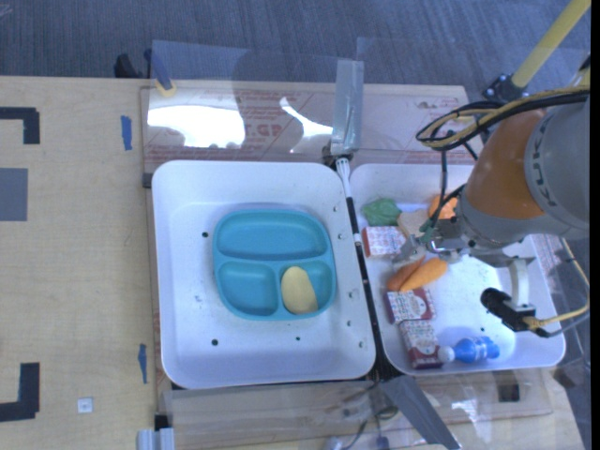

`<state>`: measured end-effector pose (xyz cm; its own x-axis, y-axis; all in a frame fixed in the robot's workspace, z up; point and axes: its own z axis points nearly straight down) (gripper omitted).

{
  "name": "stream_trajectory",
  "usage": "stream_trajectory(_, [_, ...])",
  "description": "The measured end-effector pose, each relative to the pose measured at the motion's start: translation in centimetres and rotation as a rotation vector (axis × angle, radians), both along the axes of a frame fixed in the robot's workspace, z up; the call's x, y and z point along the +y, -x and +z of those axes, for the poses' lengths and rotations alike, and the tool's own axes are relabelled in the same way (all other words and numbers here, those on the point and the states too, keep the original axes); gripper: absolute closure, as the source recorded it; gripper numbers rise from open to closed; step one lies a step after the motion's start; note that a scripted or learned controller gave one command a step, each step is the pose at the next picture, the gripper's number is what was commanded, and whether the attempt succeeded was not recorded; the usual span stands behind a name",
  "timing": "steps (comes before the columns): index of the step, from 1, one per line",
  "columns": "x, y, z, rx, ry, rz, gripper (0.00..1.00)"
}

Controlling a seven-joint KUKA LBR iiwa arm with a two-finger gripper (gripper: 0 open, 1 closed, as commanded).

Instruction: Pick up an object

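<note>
My gripper (pixel 424 247) hangs low in the right bin (pixel 553 345), at its left-middle part. Directly beneath and in front of it lies an orange carrot-shaped object (pixel 418 274); whether they touch is unclear. A red-and-white packet (pixel 382 241) lies just left of the gripper, and a green leafy object (pixel 382 211) sits behind that. Nearer the front are a second red-and-white packet (pixel 410 305), a red carton (pixel 421 341) and a small blue bottle (pixel 474 350).
The left bin (pixel 178 279) holds a blue divided tray (pixel 272 237) with a yellow oval object (pixel 299 290) in its front right compartment. A small orange piece (pixel 439 207) shows beside the wrist. A clear wall (pixel 281 120) stands behind the bins.
</note>
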<state>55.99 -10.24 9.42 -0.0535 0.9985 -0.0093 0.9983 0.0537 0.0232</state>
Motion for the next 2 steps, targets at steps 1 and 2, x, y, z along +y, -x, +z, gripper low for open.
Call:
stream_trajectory(1, [-0.1, -0.2, 1.0, -0.006, 0.001, 0.0, 1.0])
stream_trajectory(2, [7.5, -4.1, 9.1, 0.02, -0.011, -0.064, 1.0])
